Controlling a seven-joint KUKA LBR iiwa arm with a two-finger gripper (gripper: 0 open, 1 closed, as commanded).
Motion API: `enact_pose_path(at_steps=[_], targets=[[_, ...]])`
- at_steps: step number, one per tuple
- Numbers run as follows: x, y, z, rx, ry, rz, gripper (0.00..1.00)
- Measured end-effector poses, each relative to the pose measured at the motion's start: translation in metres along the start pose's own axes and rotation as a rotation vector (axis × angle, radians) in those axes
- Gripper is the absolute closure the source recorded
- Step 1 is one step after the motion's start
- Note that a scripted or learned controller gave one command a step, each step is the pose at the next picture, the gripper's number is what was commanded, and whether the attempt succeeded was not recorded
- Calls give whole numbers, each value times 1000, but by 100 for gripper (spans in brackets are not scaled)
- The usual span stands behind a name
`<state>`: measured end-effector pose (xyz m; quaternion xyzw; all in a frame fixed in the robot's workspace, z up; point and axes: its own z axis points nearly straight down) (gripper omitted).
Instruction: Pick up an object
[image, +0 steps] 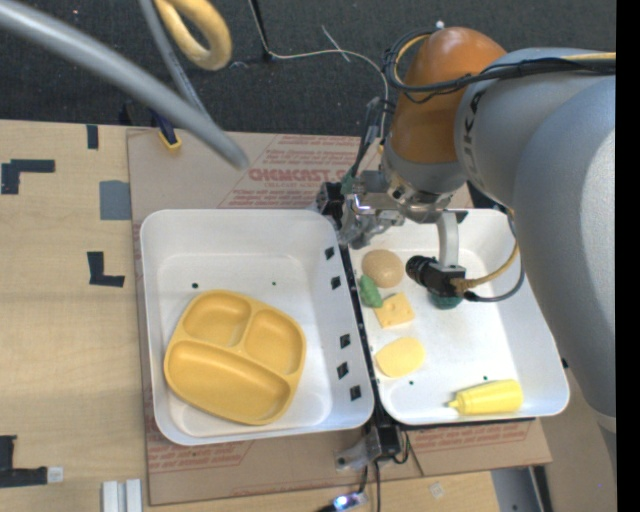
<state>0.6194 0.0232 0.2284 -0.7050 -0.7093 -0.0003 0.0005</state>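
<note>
Brown cardboard sheet (290, 178) under two white bins on a wood-look bench. Gripper (356, 232) sits at the top-left corner of the right bin (520, 330), right by the divider — can't tell how far its fingers are apart, nothing visibly held. Just below it: tan round piece (382, 267), small green piece (371, 293), yellow cheese-like wedge (394, 311), then a pale yellow disc (400, 356). Yellow corn-like piece (487, 397) lies well below and right. Left bin (160, 240) — below-left of the gripper — holds a yellow divided plate (234, 355).
</note>
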Motion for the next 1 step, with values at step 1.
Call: enact_pose_path(at_steps=[1], targets=[[54,22,7,0,-1,-1,100]])
